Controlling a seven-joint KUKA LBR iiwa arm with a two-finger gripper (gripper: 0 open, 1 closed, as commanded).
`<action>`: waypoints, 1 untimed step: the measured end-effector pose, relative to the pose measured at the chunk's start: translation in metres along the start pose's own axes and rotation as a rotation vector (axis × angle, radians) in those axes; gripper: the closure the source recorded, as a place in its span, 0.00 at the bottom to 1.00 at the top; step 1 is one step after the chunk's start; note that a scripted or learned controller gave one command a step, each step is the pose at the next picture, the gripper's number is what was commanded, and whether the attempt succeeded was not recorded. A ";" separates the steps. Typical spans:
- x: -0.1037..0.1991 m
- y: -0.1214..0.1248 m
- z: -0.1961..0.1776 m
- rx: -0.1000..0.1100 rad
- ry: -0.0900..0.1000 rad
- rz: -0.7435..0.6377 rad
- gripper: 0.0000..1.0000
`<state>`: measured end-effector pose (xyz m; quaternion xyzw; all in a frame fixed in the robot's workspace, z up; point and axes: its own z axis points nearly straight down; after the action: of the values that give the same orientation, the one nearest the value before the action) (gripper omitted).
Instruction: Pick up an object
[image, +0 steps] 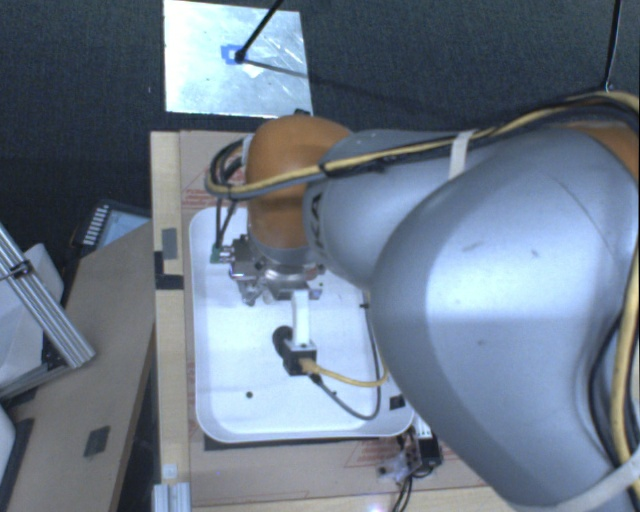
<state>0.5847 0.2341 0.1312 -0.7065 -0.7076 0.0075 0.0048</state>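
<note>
Reaching in from the right with the grey arm (480, 300) and hanging the end effector (280, 285) over the middle of the white bin (225, 345) on the desk (170, 420). Looking, by the pose, like the approach step of the pick, with nothing seen lifted. Hiding, at this angle, how far the end effector is open and whether it has hold of anything: impossible to tell. Offering as the only candidate object a small dark speck (249, 394) lying on the bin floor toward the near edge, apart from the end effector and too small to identify. Probably calling next for shifting toward that speck, descending squarely over it, and closing only once around it.
</note>
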 end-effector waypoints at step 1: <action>0.000 -0.013 -0.121 -0.026 0.009 -0.003 1.00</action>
<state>0.5743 0.2349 0.2525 -0.7055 -0.7087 -0.0048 -0.0014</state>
